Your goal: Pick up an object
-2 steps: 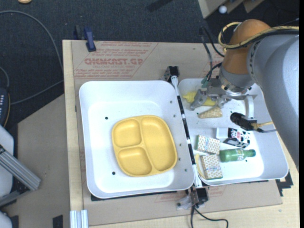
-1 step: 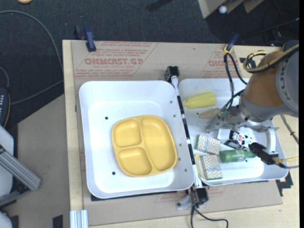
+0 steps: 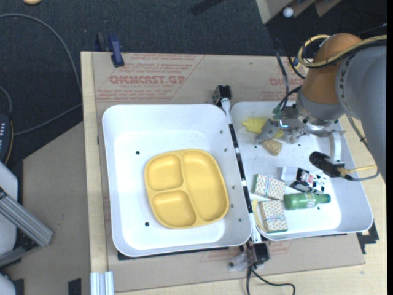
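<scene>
1. Currently, the arm (image 3: pixel 344 72) reaches in from the right and ends over the upper part of the right bin (image 3: pixel 362 211).
2. The claw (image 3: pixel 281 128) sits low in that bin, just beside a yellow object (image 3: pixel 253 125) and a tan object (image 3: pixel 272 146); whether it is clenched or released cannot be told.
3. Nothing is visibly grasped by the claw.
4. The right bin also carries a green bottle (image 3: pixel 305 200) lying on its side, two patterned packets (image 3: pixel 270 187) near the dividing wall, and a small black-and-white item (image 3: pixel 305 178) just above the bottle.
5. A black part (image 3: pixel 323 163) projects from the wrist area towards the middle of the right bin.
6. The left bin (image 3: pixel 123 134) holds a yellow divided tray (image 3: pixel 186 187) with three compartments, lying flat near its centre.
7. Both bins rest side by side, touching, on the surface (image 3: pixel 153 75), which bears red printed lettering.
8. A blue clip (image 3: pixel 115 50) sits at the upper left edge of the surface.
</scene>
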`<state>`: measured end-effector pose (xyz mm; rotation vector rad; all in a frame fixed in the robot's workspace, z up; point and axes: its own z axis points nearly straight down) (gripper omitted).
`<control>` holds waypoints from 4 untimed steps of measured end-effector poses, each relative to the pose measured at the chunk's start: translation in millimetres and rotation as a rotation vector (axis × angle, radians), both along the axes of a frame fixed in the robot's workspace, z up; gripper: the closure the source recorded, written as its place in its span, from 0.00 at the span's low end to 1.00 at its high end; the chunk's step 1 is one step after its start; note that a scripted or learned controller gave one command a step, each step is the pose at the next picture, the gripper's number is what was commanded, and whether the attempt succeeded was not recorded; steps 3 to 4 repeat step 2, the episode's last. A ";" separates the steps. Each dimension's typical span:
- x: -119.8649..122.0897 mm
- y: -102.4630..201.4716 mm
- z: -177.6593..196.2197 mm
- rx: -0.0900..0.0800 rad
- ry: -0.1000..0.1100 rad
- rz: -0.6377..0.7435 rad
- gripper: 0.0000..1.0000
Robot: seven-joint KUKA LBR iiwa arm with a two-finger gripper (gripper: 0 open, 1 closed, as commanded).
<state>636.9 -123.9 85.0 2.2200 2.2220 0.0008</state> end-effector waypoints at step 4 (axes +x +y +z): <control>17.2 22.1 2.6 -0.006 0.058 -0.003 1.00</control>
